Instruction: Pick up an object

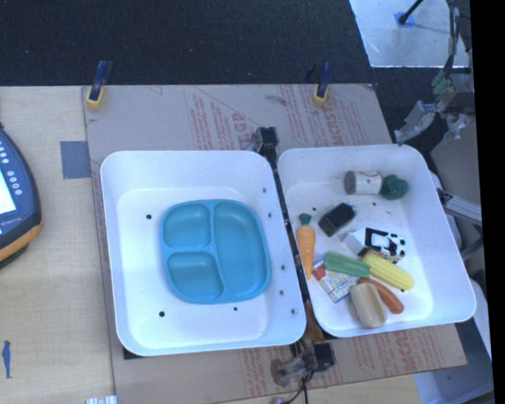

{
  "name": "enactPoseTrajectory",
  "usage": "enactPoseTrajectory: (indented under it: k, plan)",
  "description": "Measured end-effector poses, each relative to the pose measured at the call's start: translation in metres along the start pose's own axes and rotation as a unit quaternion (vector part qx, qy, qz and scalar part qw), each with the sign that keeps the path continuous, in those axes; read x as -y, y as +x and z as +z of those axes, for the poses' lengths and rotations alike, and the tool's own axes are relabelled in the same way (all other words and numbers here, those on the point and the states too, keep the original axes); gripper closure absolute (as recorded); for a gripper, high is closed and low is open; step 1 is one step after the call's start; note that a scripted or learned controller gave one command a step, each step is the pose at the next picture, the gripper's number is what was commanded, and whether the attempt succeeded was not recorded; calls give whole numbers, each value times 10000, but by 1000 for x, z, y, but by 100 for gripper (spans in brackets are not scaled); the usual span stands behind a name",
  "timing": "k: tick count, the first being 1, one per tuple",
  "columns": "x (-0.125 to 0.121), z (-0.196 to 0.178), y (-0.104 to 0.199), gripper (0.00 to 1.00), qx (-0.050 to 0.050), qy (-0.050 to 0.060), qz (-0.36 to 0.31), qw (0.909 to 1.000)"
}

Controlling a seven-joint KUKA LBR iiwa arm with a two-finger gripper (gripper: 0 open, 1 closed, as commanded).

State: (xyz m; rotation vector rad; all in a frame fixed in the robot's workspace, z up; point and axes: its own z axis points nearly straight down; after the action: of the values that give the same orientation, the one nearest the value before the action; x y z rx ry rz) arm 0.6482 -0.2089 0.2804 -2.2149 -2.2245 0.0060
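Claw state impossible to tell; best to come straight down on the carrot [306, 246] by the right bin's [451, 308] left wall, clear of the corn [388, 272] nearby.

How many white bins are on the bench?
2. The left bin holds a blue divided plate. The right bin beside it holds the toy food, such as the carrot and corn.

1 fixed camera looks down slantwise on 2 bins [119, 248].

Pendant [0, 191] cut off at left edge (orange-rimmed).
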Motion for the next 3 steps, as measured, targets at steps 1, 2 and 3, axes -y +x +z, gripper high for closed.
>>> enactPoseTrajectory:
  k: [1,2,3]
  plan:
    - [-8,100,77,0,-4,8,-8,10000]
    - [22,189,113,0,2,10,-12,10000]
    - [76,189,115,0,2,2,-12,10000]
